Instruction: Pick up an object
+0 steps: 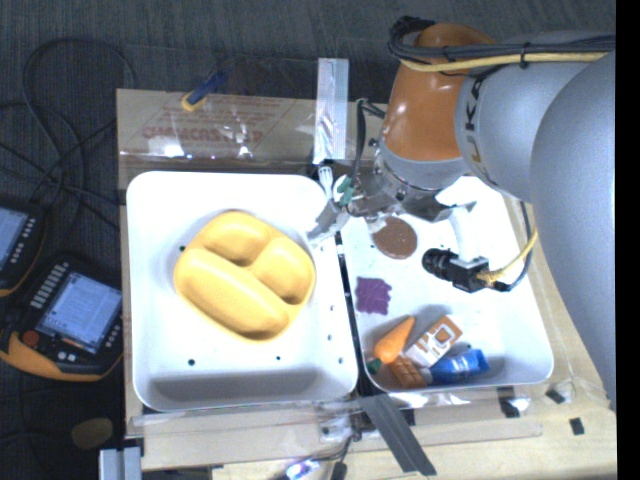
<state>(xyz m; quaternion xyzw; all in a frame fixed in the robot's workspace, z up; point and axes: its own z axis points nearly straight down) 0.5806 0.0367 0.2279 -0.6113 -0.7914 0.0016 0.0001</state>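
Note:
The grey arm with its orange band (430, 88) reaches in from the right, and my gripper (335, 211) hangs low over the divider between the two bins, at their far end. A large yellow bread-shaped object (245, 273) lies in the left bin, just left of the gripper. Right of the gripper, in the right bin, a brown disc (396, 238) lies flat, with a small purple piece (372, 295) nearer the front. An orange carrot (392, 337), an orange-and-white box (434, 342) and a blue object (461, 365) crowd the front corner. I see nothing held.
The left bin (160, 368) and the right bin (520, 338) meet at a raised divider (345, 308). A black cylinder with a yellow cable (455, 267) hangs over the right bin. A clear plastic sheet (230, 118) lies behind the bins, and handheld controllers (60, 313) sit at far left.

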